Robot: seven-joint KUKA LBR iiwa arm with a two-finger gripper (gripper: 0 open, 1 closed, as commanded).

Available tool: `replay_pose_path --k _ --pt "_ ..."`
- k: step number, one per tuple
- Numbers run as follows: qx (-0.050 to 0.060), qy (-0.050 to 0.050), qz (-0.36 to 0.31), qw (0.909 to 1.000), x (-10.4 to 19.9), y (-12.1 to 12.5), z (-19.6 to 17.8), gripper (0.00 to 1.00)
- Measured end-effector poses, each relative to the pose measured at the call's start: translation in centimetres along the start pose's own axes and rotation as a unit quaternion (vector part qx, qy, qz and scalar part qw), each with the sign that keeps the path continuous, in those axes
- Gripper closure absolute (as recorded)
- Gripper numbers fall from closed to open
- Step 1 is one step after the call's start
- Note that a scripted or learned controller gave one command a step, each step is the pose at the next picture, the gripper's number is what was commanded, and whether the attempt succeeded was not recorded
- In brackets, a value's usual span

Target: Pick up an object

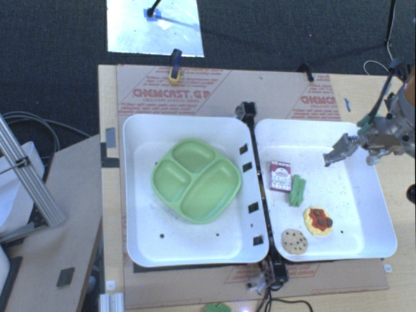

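The right bin [370, 200] holds a small red-and-white packet [281, 176], a green toy piece [298, 190] beside it, a yellow-and-red pizza-like toy [318, 221] and a brown cookie [294, 241] near the front. My gripper [351, 157] hangs over the bin's back right part, up and to the right of the packet and apart from every object. It is open, with nothing between its fingers [338, 151].
A green divided plate [196, 181] lies in the left bin [140, 194]. A black divider with clips [255, 181] runs between the bins. Cables hang at the far right. A yellow clamp [174, 75] sits on the board's back edge.
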State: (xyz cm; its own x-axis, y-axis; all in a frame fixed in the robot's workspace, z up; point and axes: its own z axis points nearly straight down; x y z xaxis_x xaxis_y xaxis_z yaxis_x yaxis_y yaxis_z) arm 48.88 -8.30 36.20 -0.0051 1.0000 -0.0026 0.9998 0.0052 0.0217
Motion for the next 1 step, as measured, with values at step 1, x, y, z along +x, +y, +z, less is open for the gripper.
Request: replay_pose_path --k 1 --pt "0.013 0.002 0.001 0.9999 2.07 -0.43 9.56 0.0"
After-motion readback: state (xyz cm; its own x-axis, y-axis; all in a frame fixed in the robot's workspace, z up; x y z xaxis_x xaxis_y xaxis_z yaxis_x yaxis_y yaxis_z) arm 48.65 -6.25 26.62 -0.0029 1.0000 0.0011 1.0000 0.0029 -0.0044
